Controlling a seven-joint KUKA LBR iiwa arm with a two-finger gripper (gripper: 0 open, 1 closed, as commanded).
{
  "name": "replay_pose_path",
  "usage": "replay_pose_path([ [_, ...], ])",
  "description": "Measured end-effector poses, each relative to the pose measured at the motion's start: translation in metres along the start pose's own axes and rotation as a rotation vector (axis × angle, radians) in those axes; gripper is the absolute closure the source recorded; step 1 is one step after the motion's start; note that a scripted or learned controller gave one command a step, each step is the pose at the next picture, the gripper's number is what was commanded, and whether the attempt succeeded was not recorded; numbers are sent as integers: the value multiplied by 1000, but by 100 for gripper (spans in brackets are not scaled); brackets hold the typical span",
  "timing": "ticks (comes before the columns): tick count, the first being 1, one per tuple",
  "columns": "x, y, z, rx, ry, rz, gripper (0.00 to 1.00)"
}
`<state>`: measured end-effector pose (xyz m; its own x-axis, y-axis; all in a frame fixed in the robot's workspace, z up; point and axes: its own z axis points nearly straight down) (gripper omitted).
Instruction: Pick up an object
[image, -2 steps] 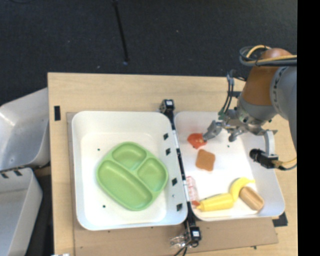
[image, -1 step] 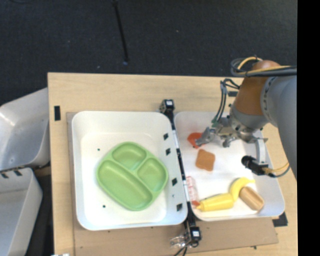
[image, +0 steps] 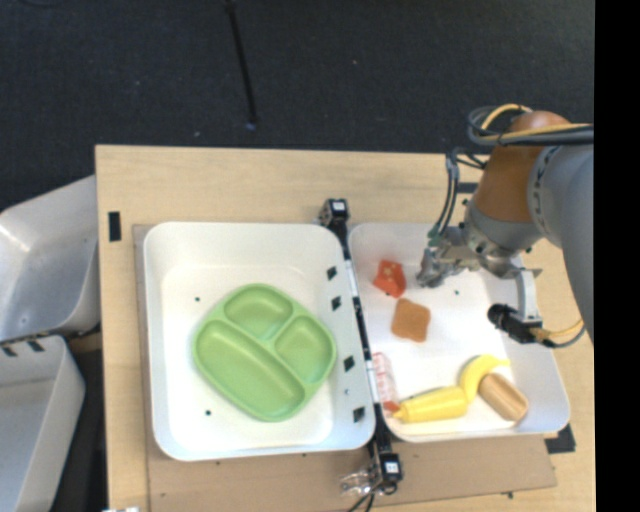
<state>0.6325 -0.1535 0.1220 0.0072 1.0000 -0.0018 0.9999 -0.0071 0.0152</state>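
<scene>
So, grey arm with orange band reached in at the frame's right; its two-finger gripper (image: 437, 270) hung over the upper part of the right white bin (image: 540, 400), grip state couldn't be told. Small red block (image: 389, 277) lay just left of it, brown square piece (image: 410, 320) below. Yellow banana (image: 482, 372), yellow bottle-like toy (image: 432, 405), tan cylinder (image: 503, 397) sat lower right. Green divided plate (image: 264, 350) lay in left white bin (image: 170, 420).

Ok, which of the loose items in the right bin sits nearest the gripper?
The small red-orange piece, just left of the gripper. The brown chunk lies lower; the yellow items and tan cylinder sit at the bin's near edge.
</scene>
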Motion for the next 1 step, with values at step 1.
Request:
replay_pose_path([
  [1, 8, 5, -57, 9, 1, -10, 100],
])
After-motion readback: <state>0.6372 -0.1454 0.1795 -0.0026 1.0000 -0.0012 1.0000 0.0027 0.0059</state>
